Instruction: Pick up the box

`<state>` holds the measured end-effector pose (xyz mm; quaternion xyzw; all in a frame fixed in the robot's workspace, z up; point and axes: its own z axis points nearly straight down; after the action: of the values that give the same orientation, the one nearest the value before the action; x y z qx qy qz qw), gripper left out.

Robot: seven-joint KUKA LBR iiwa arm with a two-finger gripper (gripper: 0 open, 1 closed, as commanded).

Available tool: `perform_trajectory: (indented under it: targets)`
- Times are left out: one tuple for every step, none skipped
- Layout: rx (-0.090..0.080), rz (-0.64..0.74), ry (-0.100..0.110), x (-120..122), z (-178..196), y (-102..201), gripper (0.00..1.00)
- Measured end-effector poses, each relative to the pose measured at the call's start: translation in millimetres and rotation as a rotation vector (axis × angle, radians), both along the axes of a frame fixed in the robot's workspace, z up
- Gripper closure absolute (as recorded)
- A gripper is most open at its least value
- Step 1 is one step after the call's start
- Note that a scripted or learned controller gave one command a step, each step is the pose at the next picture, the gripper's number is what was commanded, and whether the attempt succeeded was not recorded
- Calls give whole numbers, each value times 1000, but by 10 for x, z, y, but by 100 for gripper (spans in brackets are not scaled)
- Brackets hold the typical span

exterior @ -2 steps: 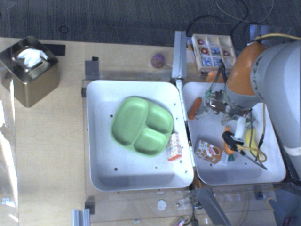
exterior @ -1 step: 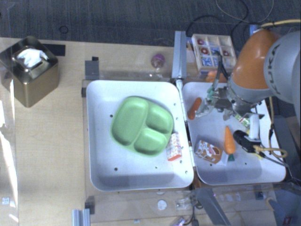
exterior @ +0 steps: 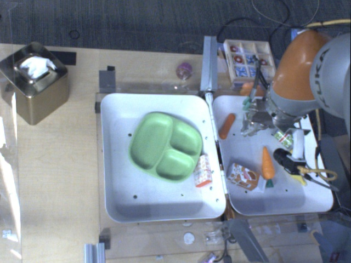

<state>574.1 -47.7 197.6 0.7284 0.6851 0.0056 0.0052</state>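
Down at the lower right of the left bin (exterior: 126, 199) lies the one box (exterior: 203, 170), a small white carton with red print. It lies flat on the bin floor, close to the wall shared with the right bin. Its upper left edge is just beside the single green plate (exterior: 164, 146), a rounded plastic dish moulded into three compartments that takes up the middle of that bin.

The right bin (exterior: 290, 200) holds two orange carrot-shaped pieces: a short carrot piece (exterior: 226, 126) near the upper left of that bin and a tapered carrot (exterior: 267, 163) with a pale green tip lower down. One brown glossy packet (exterior: 242, 176) lies near the bin's lower left, just beside the tapered carrot.

The arm (exterior: 329, 75) comes in from the right of the frame, its orange band bulging above the wrist. The gripper (exterior: 251, 128) points down over the upper middle of the right bin, well apart from the box. I cannot tell whether it is spread or closed.

Outside the bins, one brass-coloured tissue holder (exterior: 35, 86) stands at the upper left, one small purple object (exterior: 184, 70) sits above the left bin, and one flat printed pack (exterior: 247, 59) lies above the right bin.
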Motion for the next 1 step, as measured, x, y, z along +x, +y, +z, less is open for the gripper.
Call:
perform_trajectory:
  targets:
    - [0, 0, 0, 0, 0, -1, 0]
